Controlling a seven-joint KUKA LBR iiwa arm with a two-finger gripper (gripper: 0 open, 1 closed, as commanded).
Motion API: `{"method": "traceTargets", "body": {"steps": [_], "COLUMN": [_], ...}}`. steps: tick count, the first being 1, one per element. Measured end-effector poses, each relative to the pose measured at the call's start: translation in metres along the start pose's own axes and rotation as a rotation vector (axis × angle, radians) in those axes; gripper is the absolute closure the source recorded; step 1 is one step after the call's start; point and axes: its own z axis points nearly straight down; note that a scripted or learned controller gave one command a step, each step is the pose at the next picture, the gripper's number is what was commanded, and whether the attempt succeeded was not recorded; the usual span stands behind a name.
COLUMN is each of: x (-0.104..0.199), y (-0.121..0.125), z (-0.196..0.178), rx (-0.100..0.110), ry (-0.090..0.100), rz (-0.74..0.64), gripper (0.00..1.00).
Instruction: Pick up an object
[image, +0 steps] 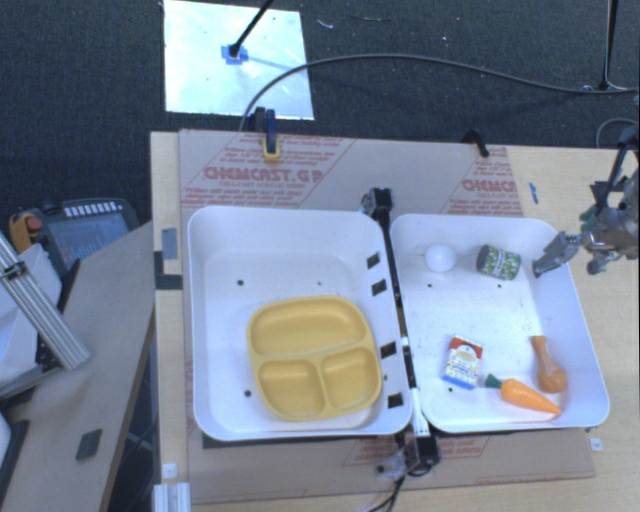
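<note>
The right bin (575, 300) holds a white ball (440, 258), a small green can (498, 262) lying on its side, a red, white and blue box (463, 362), an orange carrot (525, 396) and a tan drumstick-shaped toy (547, 365). My gripper (575, 262) hangs over that bin's far right rim, to the right of the green can. Its fingers are spread open, with nothing between them. It touches none of the objects.
A yellow divided plate (315, 357) lies in the left bin (215, 260). A black hinge strip (392, 300) runs between the two bins. A cable (420, 62) arcs across the dark floor behind the bench.
</note>
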Motion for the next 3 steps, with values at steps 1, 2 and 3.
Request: {"method": "traceTargets", "body": {"steps": [1,2,3], "x": [-0.004,0.003,0.009], "y": [0.004,0.005,0.007], "z": [0.043,0.086,0.13], "rx": [0.001,0.002,0.002], "ry": [0.0,0.001,0.001], "rz": [0.002,0.001,0.0], "gripper": [0.0,0.0,0.0]}}
